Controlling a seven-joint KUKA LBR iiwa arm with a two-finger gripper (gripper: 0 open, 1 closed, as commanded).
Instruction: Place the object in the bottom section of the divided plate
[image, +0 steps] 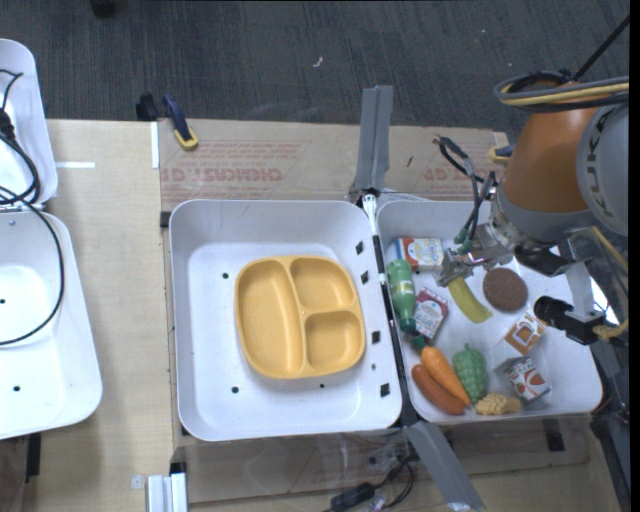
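Banana (469, 299) lay yellow in the right bin (590, 392), directly under the gripper (462, 262); grip state could not be told. Nearer the camera: corn (497, 404), two carrots (440, 380), green vegetable (470, 370), small cartons (526, 380). Beside it, brown disc (505, 289) and green bottle (402, 292). Left bin (190, 300) held the yellow divided plate (298, 316)

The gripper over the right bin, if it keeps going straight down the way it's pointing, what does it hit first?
Most likely the banana, which lies just under the gripper; depth is hard to judge from this slanted view.
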